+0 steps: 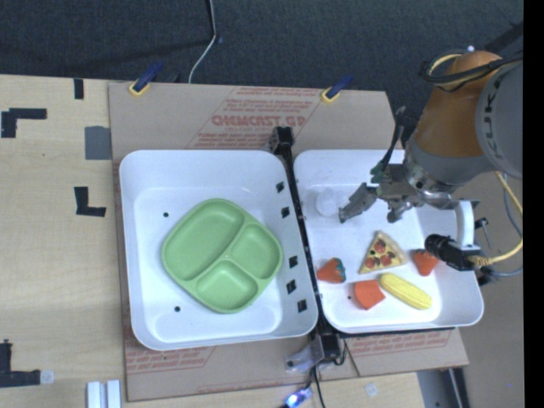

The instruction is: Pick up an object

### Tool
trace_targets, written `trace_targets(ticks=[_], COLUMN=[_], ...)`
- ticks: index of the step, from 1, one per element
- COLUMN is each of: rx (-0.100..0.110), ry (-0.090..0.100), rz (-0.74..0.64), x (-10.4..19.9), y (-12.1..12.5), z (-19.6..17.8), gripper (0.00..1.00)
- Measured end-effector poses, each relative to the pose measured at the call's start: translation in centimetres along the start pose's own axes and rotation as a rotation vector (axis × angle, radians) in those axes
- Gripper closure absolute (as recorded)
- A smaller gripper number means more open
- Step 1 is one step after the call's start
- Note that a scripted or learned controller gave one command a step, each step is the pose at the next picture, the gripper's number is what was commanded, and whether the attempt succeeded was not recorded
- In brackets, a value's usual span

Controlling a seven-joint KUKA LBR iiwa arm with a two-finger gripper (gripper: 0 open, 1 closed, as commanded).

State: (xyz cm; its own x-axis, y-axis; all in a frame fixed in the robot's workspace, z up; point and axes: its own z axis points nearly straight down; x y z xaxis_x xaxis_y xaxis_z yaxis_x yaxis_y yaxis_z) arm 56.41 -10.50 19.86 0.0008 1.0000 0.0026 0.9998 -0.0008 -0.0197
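Pincer (372, 213) spread, holding nothing, above pizza slice (382, 254); bare bin floor (327, 177) beside it.

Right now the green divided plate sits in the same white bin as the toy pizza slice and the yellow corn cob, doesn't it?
Not quite. The camera view shows the green divided plate alone in the left white bin, while the toy pizza slice and the yellow corn cob lie in the right white bin.
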Motion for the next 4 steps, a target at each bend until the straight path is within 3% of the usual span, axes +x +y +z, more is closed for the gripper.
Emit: trace_targets(ticks=[1,3,4], rx=[-0.013,-0.010,-0.007], ry=[-0.002,-0.002,-0.001], rz=[-0.003,-0.002,-0.004], x=[0.0,-0.6,-0.6], y=[0.2,0.3,0.3], z=[-0.7,11.4,10.5], gripper=[0.00,0.00,1.00])
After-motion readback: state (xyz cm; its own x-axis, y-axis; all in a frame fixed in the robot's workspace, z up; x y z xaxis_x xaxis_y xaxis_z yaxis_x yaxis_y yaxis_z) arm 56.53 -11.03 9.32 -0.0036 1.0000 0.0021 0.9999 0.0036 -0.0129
